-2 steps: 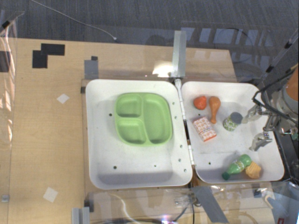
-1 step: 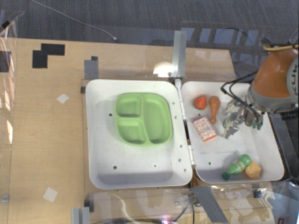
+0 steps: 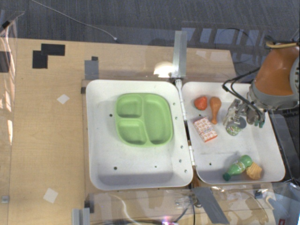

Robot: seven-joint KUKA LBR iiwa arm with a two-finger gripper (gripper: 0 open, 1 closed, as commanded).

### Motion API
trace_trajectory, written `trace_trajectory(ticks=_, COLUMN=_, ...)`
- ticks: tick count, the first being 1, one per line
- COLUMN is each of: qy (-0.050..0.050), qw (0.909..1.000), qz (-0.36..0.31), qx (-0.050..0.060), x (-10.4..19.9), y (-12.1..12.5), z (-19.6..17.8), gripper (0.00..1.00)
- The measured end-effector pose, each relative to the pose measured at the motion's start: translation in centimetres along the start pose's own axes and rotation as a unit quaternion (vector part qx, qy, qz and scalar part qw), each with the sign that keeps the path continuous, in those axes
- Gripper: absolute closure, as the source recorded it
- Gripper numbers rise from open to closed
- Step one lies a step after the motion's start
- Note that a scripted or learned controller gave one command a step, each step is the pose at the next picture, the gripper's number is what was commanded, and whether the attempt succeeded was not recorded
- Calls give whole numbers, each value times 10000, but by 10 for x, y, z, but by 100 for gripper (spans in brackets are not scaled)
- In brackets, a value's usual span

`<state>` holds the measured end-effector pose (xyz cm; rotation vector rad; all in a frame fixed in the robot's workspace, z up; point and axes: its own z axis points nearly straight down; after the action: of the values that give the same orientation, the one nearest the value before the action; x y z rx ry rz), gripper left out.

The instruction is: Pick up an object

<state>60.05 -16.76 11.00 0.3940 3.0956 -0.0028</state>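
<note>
My gripper (image 3: 235, 120) hangs low over the right bin (image 3: 272, 149), in its upper right part, below the orange band of the arm (image 3: 276, 74). A small greenish-grey blur sits right under its tip; I cannot tell whether that is an object. To its left lie a brown drumstick (image 3: 215, 108) and a red round fruit (image 3: 200, 102). A pink and white box (image 3: 205, 129) lies lower left of the gripper. A green bottle (image 3: 237, 168) and a tan piece (image 3: 254, 171) rest near the bin's front edge.
The left bin (image 3: 101, 139) holds a green divided plate (image 3: 143, 119). A metal divider (image 3: 185, 125) separates the two bins. Black cables (image 3: 234, 86) loop beside the arm at the right bin's back edge.
</note>
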Motion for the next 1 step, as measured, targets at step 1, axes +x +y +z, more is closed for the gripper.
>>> trace_trajectory(ticks=1, qy=21, qw=9633, qz=2684, qx=-1, x=28, y=41, z=18, gripper=100)
